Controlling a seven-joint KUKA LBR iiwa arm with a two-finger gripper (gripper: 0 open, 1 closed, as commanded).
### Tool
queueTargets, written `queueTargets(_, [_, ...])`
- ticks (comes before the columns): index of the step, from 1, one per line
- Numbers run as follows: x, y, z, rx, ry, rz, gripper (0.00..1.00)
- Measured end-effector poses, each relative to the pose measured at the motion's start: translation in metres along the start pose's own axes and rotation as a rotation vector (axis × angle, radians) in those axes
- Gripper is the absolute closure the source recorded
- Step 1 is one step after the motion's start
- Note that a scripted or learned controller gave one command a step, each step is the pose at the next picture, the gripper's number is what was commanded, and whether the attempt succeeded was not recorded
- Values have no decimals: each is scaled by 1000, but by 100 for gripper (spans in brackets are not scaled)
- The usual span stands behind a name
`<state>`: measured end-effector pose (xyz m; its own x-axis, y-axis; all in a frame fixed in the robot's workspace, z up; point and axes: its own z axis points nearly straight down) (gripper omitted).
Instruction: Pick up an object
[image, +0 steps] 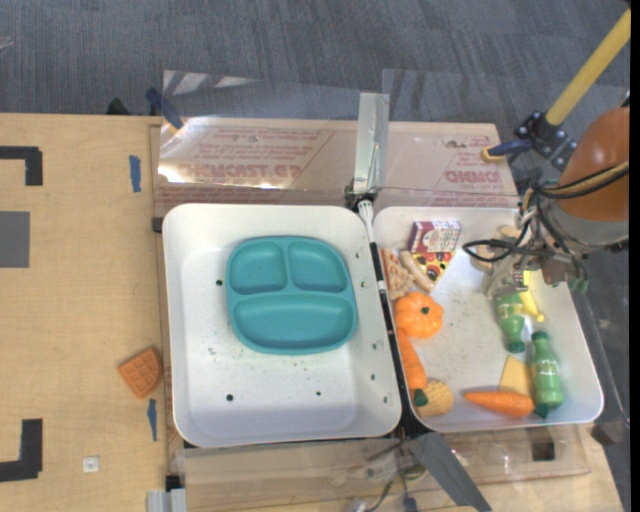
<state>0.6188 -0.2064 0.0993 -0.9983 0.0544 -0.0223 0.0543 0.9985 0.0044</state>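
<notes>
Overhead, the camera view looks down on two white bins set side by side. The left bin holds a teal divided plate lying flat near its middle. The right bin carries the toys: a small printed box at the back, an orange pumpkin just right of the shared rim, a carrot below it along that rim, and a corn cob touching the carrot's lower end. Along the right side lie two green bottles, one nearer the back and one nearer the front, with a yellow wedge and a second carrot beside the front one. The gripper hangs over the back right part of that bin, just above the rear bottle; cables clutter it, so whether its jaws are wide or narrow I cannot tell, and nothing visibly sits between them. Outside the bins, on the wooden board at left, lies an orange waffle.
</notes>
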Motion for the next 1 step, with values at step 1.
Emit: queueTargets(1, [0,0,1,0,2,0,0])
